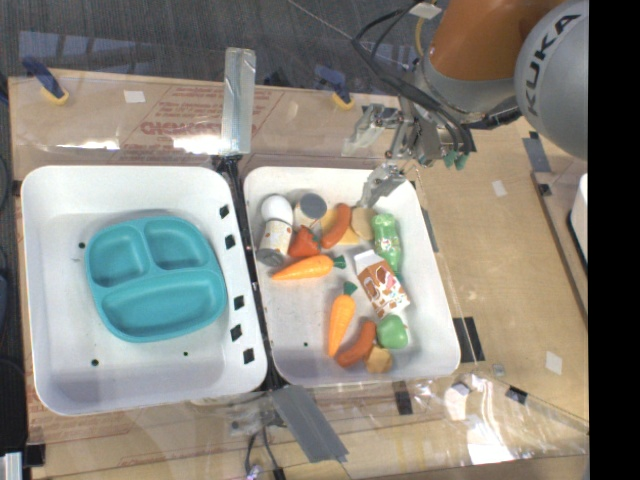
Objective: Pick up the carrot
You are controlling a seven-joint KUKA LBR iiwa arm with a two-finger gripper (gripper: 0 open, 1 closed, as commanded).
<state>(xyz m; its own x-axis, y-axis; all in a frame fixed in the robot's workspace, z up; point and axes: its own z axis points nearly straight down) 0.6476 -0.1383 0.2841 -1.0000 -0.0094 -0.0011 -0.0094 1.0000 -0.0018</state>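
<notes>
barely started. hand [385,180] hovering at the far edge of the right bin [432,320], grip impossible to tell, nothing seen held. carrot [341,324] lying near the bin's front; reach, grasp, lift all left.

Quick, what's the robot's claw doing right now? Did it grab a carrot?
Gripper: above the right bin's top edge, no carrot between its fingers; open or closed cannot be told.
</notes>
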